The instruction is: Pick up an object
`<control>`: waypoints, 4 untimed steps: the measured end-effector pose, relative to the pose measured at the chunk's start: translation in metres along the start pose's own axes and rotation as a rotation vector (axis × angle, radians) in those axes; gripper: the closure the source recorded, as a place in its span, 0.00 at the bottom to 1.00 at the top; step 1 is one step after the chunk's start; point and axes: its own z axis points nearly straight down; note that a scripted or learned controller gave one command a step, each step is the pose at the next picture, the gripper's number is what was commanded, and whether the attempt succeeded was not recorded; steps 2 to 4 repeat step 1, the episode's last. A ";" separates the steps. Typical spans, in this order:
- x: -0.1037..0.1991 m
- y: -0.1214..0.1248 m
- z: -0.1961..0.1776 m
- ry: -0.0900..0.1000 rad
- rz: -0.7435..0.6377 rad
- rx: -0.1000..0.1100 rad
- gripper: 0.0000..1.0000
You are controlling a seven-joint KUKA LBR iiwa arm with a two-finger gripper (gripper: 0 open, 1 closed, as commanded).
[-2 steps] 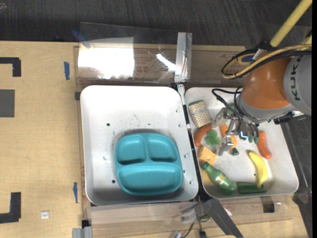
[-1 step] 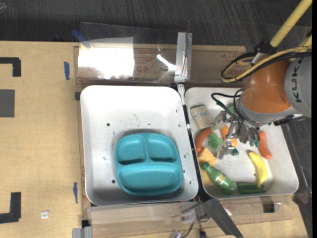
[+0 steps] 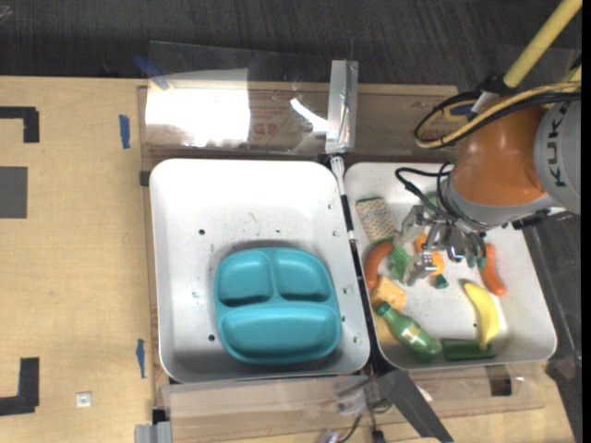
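Bright even overhead light, glare on clear plastic sheet (image 3: 199, 113), soft shadows, slightly grainy

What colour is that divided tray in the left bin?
Teal blue divided plastic tray, seen clearly from the overhead camera view.

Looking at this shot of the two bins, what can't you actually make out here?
- Gripper, camera view: metal parts and cables blur together over the toys, so its grasp can't be judged.
- Small orange and green pieces beside the gripper: too small and overlapped to identify.
- Right bin upper right corner: hidden under the arm's orange band.
- Yellow pole: cut off by the top edge.
- Teal divided tray in the left bin: whatever lies beneath is hidden.
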 end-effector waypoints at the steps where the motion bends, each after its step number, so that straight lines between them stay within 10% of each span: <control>1: -0.009 0.072 -0.126 0.009 0.013 -0.005 1.00; 4: -0.009 0.072 -0.126 0.009 0.013 -0.005 1.00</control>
